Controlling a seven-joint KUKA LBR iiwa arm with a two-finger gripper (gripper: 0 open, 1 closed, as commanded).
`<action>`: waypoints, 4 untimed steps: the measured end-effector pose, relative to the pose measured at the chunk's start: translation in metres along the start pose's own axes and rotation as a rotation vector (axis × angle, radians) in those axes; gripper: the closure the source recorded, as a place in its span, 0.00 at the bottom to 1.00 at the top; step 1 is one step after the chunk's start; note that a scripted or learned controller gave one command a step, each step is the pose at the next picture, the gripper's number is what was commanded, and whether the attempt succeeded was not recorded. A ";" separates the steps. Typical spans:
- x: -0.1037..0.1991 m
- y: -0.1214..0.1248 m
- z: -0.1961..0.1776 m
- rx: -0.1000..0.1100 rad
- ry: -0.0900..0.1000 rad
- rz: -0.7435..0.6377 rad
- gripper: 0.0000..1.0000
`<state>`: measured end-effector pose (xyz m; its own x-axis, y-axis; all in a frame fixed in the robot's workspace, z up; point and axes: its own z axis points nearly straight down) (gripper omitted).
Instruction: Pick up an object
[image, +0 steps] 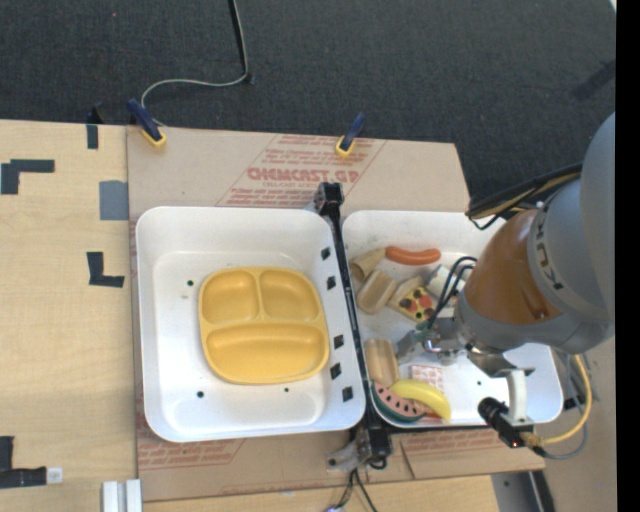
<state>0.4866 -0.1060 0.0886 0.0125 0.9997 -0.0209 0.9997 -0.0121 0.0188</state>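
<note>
Yellow banana lying in right bin, long axis slanting down-right, just below-left of claw; claw low over toy food beside bread slice; claw's opening and hold impossible to tell.

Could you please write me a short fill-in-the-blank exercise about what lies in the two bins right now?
1. The yellow divided plate lies in the ____ bin.
2. The plate has ____ compartments.
3. The banana lies in the ____ bin.
4. The hot dog lies nearer the ____ edge of its bin than the banana does.

Missing words: left; three; right; far
</note>
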 end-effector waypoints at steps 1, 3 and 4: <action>0.000 0.000 0.000 0.000 0.001 -0.001 0.00; 0.000 0.001 0.000 0.002 0.002 0.000 0.00; 0.001 0.000 0.000 0.000 0.000 0.001 0.00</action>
<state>0.4866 -0.1051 0.0885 0.0130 0.9997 -0.0210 0.9997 -0.0126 0.0186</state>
